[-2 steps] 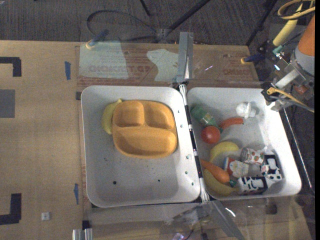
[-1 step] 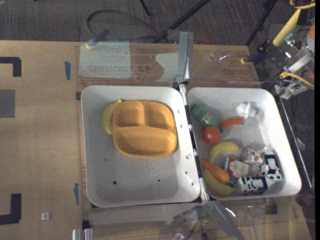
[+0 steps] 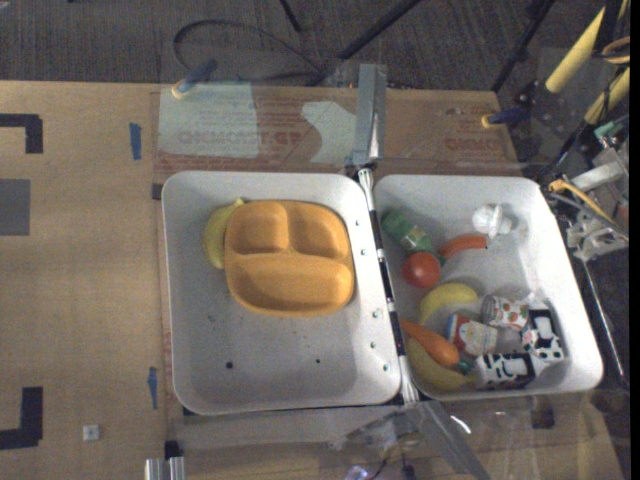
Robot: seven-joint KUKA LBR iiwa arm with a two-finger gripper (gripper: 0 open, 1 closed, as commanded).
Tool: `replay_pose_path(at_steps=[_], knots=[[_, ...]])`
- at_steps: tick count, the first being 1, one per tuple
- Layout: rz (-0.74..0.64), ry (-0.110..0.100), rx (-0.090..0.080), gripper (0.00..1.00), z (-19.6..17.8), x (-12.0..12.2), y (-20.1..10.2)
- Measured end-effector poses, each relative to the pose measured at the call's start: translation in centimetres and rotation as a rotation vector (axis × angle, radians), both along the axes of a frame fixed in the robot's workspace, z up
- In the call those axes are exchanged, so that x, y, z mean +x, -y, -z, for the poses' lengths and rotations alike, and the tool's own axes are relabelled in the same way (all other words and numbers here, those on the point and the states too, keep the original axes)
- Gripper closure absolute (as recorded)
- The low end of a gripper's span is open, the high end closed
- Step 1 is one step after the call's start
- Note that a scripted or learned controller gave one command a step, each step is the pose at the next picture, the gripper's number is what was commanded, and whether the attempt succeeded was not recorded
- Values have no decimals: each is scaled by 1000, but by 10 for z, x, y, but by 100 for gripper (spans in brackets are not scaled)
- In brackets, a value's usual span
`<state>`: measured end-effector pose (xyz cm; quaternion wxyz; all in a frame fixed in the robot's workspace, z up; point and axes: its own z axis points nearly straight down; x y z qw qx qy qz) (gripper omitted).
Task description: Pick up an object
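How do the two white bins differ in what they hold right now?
The left bin holds one big orange divided tray, lying over a yellow item; the right bin holds many small things, among them a red tomato and a banana. The left bin's floor is mostly bare, the right bin's crowded. Both are shallow and white.

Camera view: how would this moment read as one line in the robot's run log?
left bin: orange divided tray over yellow item | right bin: tomato, bananas, carrot, small cartons | nothing lifted
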<state>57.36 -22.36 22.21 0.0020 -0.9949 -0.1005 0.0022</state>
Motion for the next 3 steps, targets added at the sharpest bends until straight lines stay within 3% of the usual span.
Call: replay_pose_path(at_steps=[1, 2, 3], knots=[[-147, 1, 1, 100, -2, -25, -1], [-1, 4, -4, 100, 12, 31, -1], [-256, 6, -4, 100, 37, 73, -3]])
